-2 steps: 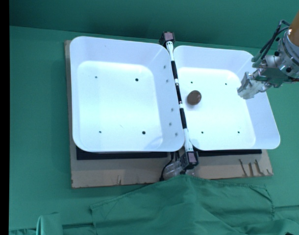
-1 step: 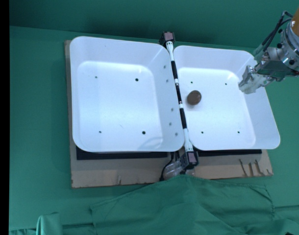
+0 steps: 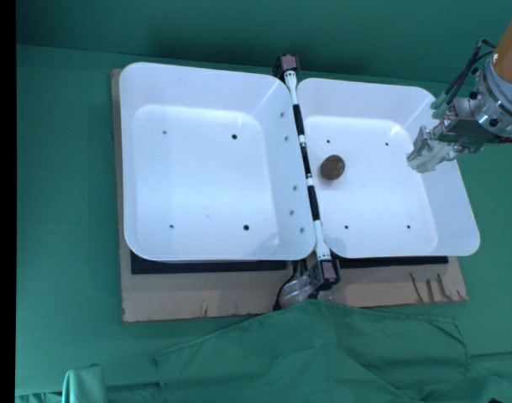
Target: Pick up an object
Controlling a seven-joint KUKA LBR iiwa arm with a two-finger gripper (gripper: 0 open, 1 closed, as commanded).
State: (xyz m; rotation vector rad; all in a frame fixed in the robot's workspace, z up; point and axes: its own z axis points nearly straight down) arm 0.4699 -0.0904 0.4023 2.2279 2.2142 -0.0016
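My hand (image 3: 424, 159) hangs over the right bin (image 3: 457, 225), near that bin's far right wall, with my grey wrist and the orange band rising away toward the upper right. Whether my hand is apart or together I cannot tell from this angle; nothing shows in its grip.

The brown object (image 3: 332, 168) lies on the floor of the right bin, close to the bin's left wall and just beside the black-and-white rod (image 3: 305, 154) that runs along the seam between the two bins. It sits well apart from my hand, to its left. The object looks rounded, nearly as wide as it is long, so I can make out no clear long axis and no end that points anywhere.

The left bin (image 3: 155, 91) lies on the other side of the rod. Both bins rest on the bench (image 3: 63, 183), which is covered in green cloth.
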